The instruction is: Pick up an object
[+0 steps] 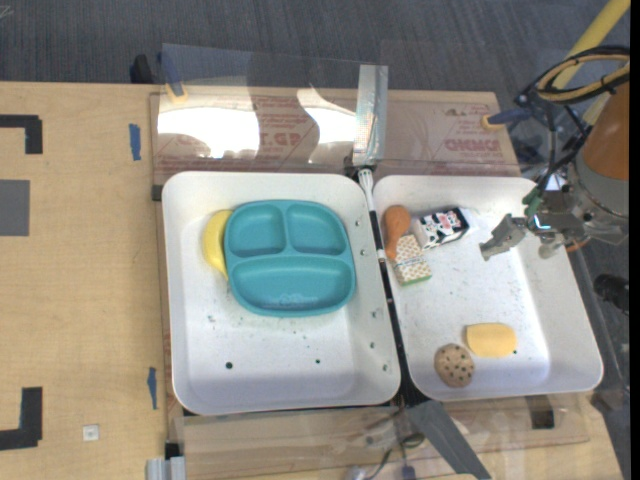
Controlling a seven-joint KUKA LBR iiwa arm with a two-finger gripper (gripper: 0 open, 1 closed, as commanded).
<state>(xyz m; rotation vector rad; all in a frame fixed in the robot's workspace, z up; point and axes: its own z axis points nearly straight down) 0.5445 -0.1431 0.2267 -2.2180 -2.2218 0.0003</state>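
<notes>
Objects lie in the right white bin [575,313]: an orange carrot-like piece [397,221], a black-and-white patterned packet [441,225], a yellow block [490,340], a speckled cookie [454,364]. Grey two-finger gripper [518,236] hovers above, spread, gripping nothing.

The teal divided plate [290,256] looks like smooth, matt plastic; both white bins [190,298] appear smooth plastic, speckled with dark flecks; the tabletop [75,268] is pale, matt wood.

Wood bench [80,298], grey carpet [300,8]
</notes>
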